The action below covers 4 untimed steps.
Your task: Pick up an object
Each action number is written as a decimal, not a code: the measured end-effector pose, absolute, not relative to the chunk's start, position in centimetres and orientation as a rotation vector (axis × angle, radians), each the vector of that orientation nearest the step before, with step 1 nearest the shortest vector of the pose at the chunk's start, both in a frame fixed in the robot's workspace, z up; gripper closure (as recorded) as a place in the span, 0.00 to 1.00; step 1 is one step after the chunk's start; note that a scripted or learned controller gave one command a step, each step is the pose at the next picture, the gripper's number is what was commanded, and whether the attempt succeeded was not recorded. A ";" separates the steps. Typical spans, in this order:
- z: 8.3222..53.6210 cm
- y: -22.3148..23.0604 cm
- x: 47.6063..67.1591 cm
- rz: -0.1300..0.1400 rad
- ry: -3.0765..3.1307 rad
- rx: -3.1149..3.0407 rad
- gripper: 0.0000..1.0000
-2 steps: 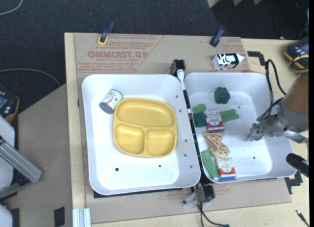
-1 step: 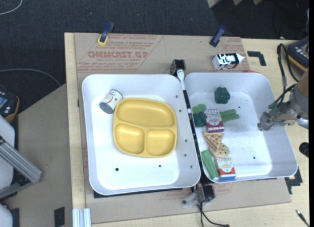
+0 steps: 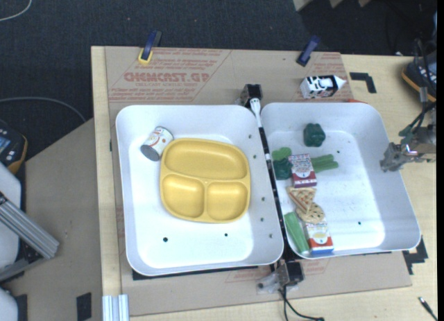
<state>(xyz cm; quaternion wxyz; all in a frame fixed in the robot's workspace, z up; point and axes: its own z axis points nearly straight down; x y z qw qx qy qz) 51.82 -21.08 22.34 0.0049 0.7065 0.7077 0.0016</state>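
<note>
Cables (image 3: 286, 286) trailed off the bench's (image 3: 104, 174) nearest edge, just below the seam where the 2 white bins met. In the right bin (image 3: 361, 202), the closest items sat along its left wall: a small red-and-white carton (image 3: 320, 238) touching a long green pod (image 3: 295, 232). Just behind them lay a tan waffle piece (image 3: 306, 205), and behind that a second carton (image 3: 302, 170). That carton stood between a dark green chunk (image 3: 281, 163) and a green strip (image 3: 325, 163). Farther back, a dark green pepper (image 3: 314, 134) sat apart from the rest.

The gripper (image 3: 401, 153) hung at the right bin's right rim, well apart from every item. Whether it was open or shut could not be told, and no object could be seen in its grasp.

In the left bin (image 3: 139, 236), a yellow plate (image 3: 205, 179) with 3 compartments took the middle. A small cup (image 3: 157, 143) lay on its side just beside the plate's far left corner.

Beyond the bins, a black-and-white toy (image 3: 323, 85) rested on the bench. 2 blue clamps (image 3: 149, 46) gripped its far edge.
</note>
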 end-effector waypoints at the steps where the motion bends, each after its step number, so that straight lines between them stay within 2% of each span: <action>1: 22.5 -21.1 51.9 0.002 2.220 2.217 1.00; 2: 22.3 -16.7 53.8 0.004 2.226 2.212 1.00; 3: 21.4 -11.5 54.4 0.001 2.231 2.218 1.00; 4: 21.0 -6.1 55.9 0.003 2.229 2.214 1.00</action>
